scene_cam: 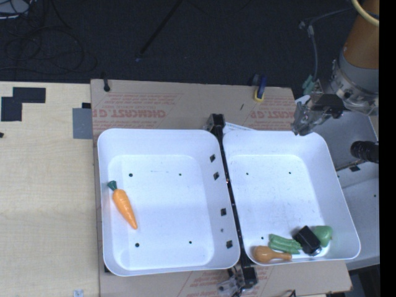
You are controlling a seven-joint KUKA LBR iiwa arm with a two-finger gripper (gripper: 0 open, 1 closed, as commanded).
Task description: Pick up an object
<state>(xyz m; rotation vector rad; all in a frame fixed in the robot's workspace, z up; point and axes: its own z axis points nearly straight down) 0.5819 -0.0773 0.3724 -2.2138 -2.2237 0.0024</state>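
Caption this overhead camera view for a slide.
Gripper poised over the right bin's far corner; toy carrot alone in the left bin.

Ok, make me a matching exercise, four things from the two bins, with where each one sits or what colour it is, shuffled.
Things:
1. toy carrot
2. black block
3. orange gourd-shaped toy
4. gripper

Places:
A. over the right bin's far rim
B. left bin, near its left wall
C. right bin's near edge, left of the green pieces
D. lying on the green pieces, right bin

Pairs: 1-B, 2-D, 3-C, 4-A
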